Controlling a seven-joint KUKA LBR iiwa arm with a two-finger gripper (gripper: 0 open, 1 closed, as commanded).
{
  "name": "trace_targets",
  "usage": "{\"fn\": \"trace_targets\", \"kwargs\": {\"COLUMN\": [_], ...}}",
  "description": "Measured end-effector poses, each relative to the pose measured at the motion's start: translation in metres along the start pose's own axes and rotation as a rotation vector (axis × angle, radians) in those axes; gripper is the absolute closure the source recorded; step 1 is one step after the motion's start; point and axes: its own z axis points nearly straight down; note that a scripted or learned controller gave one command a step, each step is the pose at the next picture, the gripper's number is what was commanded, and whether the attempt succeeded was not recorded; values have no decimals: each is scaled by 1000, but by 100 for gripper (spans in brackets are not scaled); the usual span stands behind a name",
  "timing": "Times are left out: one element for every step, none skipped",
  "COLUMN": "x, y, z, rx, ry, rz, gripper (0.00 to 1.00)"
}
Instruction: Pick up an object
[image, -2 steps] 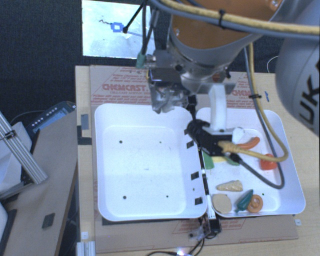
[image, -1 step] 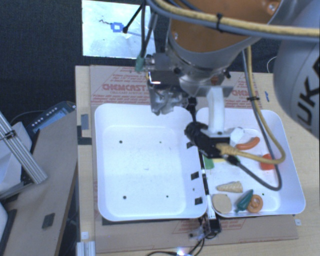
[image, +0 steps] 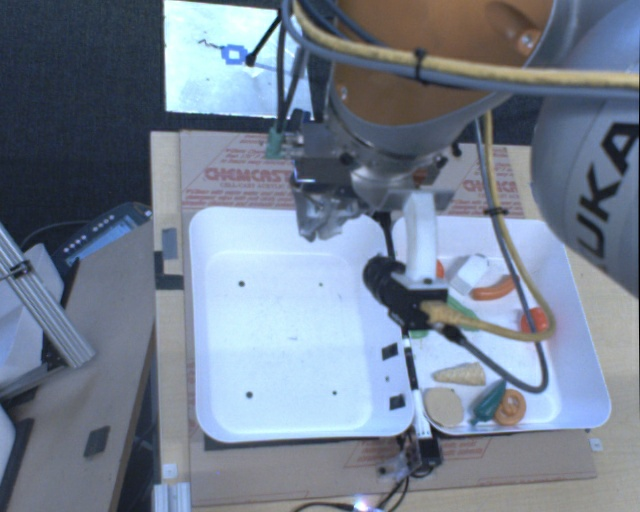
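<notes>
- We see the gripper at twelve o'clock over the left bin; we cannot tell its state
- We find a cone piece, round cookie and sausage in the right bin, around four o'clock

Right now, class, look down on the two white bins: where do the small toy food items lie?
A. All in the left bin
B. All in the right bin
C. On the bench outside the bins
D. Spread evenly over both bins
B: the sausage, the cone-shaped piece and the round biscuit all lie in the right bin, not in the left bin.
</notes>
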Motion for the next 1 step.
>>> {"fn": "trace_targets", "kwargs": {"x": [0], "y": [6], "z": [80], "rx": [5], "ry": [-3], "rz": [3], "gripper": [100]}}
